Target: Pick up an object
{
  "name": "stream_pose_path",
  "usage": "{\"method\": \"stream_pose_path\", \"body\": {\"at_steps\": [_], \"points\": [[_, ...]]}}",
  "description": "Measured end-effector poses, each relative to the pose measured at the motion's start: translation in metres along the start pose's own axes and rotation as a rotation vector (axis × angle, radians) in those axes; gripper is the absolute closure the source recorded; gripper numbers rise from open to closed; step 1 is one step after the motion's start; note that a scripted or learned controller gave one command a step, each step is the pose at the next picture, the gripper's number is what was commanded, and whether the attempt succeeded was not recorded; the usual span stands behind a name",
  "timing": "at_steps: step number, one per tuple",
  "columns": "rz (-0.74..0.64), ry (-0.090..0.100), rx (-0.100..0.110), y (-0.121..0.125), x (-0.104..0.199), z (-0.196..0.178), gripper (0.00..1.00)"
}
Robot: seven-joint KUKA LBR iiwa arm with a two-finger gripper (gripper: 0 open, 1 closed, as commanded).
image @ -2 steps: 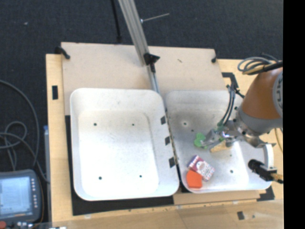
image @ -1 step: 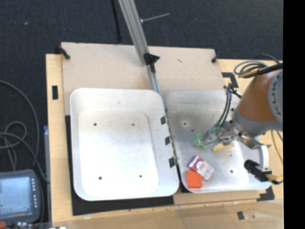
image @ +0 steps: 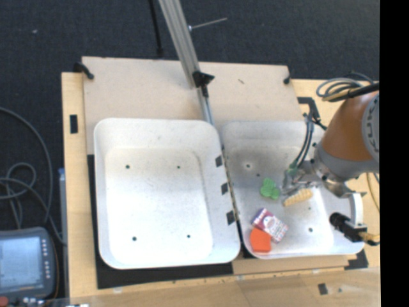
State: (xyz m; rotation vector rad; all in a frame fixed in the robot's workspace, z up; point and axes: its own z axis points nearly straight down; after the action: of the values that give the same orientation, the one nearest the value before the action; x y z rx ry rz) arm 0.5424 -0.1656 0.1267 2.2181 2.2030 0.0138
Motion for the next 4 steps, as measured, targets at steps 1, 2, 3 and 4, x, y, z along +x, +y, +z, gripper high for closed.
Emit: {"method": "stream_pose_path", "body": {"at_steps": [1,2,3,4], "points": [[-0.009,0.002,0.008,0.003,-0.001,-0.065,1.00],[-0.010,0.002,0.009,0.006,-0.003,-0.113,1.00],[-0.015,0.005,0.012,0.013,0.055,-0.123,1.00],[-0.015,0.005,0.012,0.016,0.105,-0.132,1.00]]}}
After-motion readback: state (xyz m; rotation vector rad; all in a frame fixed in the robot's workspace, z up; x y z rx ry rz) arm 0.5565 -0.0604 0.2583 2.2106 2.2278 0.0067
